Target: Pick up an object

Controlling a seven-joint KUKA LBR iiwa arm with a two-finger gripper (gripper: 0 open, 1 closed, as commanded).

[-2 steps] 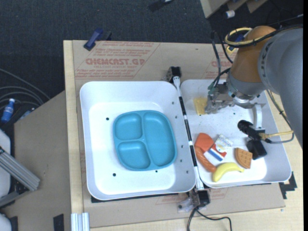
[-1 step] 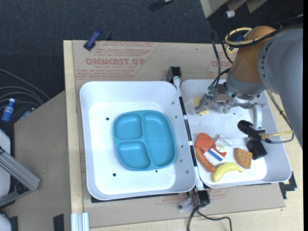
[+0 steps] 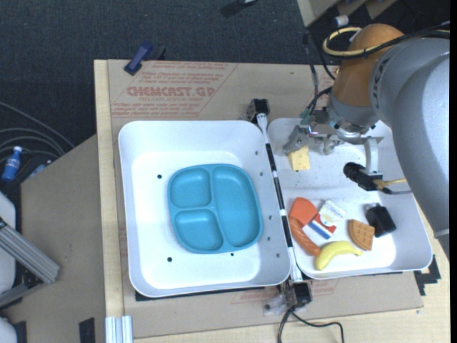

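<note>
My gripper [image 3: 308, 148] hangs over the back left corner of the right bin [image 3: 407, 252], open, with nothing seen between its fingers. A yellow cheese wedge [image 3: 300, 159] lies just below its left finger [image 3: 293, 146]; whether they touch I cannot tell. Nearer the front of this bin lie an orange piece [image 3: 303, 209], a hot dog [image 3: 303, 239], a white packet with red and blue stripes [image 3: 325, 220], a banana [image 3: 338, 253], a brown waffle [image 3: 361, 235] and a black block [image 3: 380, 219].
The left bin [image 3: 143, 191] holds a blue divided plate [image 3: 214, 207]. A ridge between the bins [image 3: 275, 184] runs just left of the gripper. The grey arm [image 3: 421, 120] covers the right bin's back right part.
</note>
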